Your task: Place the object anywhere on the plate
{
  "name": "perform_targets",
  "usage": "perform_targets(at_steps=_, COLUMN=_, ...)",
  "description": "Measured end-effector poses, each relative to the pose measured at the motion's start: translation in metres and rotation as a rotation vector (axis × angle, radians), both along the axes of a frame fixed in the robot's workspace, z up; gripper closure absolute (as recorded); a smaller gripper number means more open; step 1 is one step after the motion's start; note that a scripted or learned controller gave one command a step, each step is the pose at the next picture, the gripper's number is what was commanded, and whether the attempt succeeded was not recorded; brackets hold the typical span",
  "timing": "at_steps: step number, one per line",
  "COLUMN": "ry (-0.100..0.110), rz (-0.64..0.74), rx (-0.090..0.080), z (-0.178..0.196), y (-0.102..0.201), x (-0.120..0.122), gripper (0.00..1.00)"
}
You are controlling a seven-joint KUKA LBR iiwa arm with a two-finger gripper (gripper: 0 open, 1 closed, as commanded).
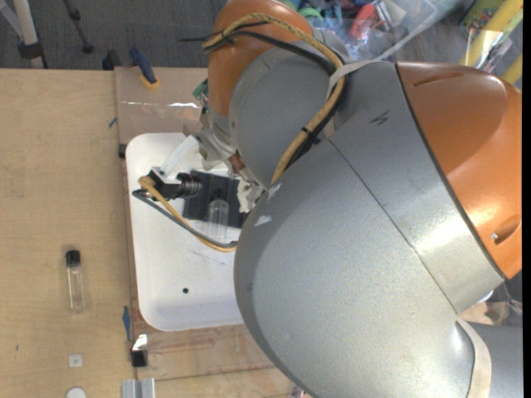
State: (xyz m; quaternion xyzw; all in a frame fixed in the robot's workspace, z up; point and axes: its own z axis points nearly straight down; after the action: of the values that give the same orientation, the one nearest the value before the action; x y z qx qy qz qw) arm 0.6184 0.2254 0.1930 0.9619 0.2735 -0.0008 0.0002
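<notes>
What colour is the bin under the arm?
White; the bin shows it best in the camera view.

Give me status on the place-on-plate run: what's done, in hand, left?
Done: nothing that this view confirms. I can make out no plate and no object set down. In hand: the arm reaches over the white bin, with the gripper low above its floor; whether it holds anything I cannot tell. Left: the placing itself. A small vial lies on the bench, left of the bin.
</notes>
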Motion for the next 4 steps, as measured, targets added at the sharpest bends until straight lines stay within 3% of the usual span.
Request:
perform_targets(at_steps=1, ry=-0.006, rz=-0.149, rx=0.006, z=-0.104, y=0.001, x=-0.076, gripper=0.00)
perform_targets(at_steps=2, ry=-0.003, rz=-0.154, rx=0.005, z=-0.095, y=-0.001, x=-0.075, gripper=1.00)
perform_targets(at_steps=3, ry=0.005, rz=0.339, rx=0.001, z=-0.074, y=-0.001, x=-0.141, gripper=1.00)
perform_targets(at_steps=4, ry=0.003, rz=0.823, rx=0.002, z=-0.038, y=-0.001, x=-0.140, gripper=1.00)
